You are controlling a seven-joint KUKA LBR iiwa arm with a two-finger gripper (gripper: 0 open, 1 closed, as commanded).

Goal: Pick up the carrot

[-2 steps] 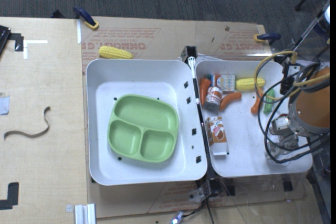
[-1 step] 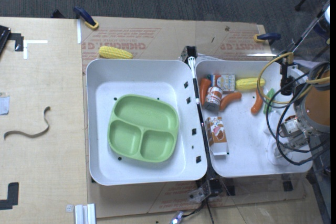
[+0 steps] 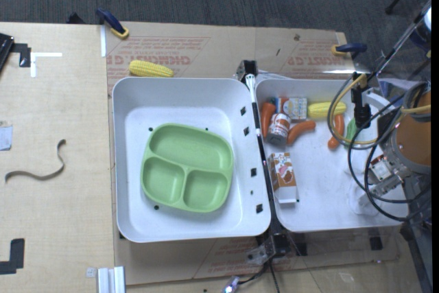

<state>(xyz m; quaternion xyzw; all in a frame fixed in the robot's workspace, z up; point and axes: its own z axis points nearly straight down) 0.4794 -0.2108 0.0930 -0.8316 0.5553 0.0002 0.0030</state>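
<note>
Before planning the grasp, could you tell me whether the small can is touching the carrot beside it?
Touching: in the camera view, the can overlaps the left end of the carrot with no white bin floor between them.

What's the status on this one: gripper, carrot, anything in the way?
Arm at right bin's right edge, gripper hidden. Carrot lying free, top of right bin. Can touching its left end, corn cob just behind.

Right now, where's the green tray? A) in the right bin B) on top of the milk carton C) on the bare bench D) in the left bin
D: the green tray lies flat inside the left bin, while the right bin holds the carrot, can and corn.
</note>
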